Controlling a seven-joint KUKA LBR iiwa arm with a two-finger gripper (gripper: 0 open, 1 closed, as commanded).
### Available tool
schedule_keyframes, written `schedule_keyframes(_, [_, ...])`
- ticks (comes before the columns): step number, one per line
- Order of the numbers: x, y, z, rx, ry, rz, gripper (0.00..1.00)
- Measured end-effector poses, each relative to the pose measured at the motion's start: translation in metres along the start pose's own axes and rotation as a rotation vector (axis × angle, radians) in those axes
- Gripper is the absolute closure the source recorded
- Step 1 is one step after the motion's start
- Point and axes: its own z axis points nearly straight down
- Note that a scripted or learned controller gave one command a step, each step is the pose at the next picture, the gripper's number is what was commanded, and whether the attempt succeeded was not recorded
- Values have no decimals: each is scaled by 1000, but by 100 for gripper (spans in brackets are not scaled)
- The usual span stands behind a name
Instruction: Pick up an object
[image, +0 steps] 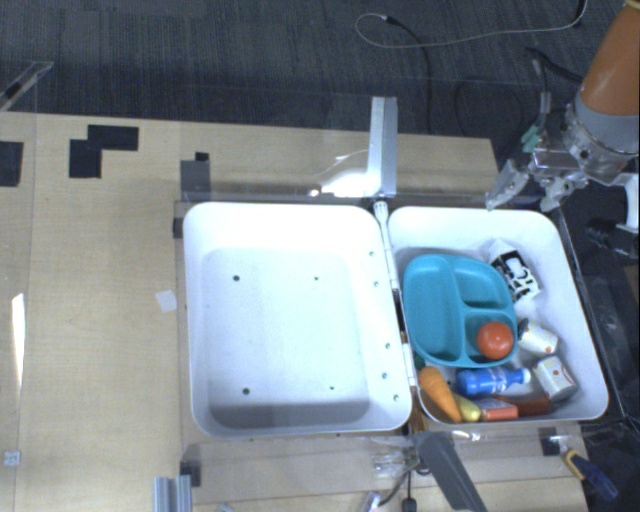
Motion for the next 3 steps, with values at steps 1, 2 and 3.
schedule_keyframes(1, [-42,-7,148,-3,-1,-29,0])
schedule_keyframes(2, [-66,-35,182,-14,-2,-31,0])
schedule_keyframes(3, [-69,-33,168,-20,-8,-30,100])
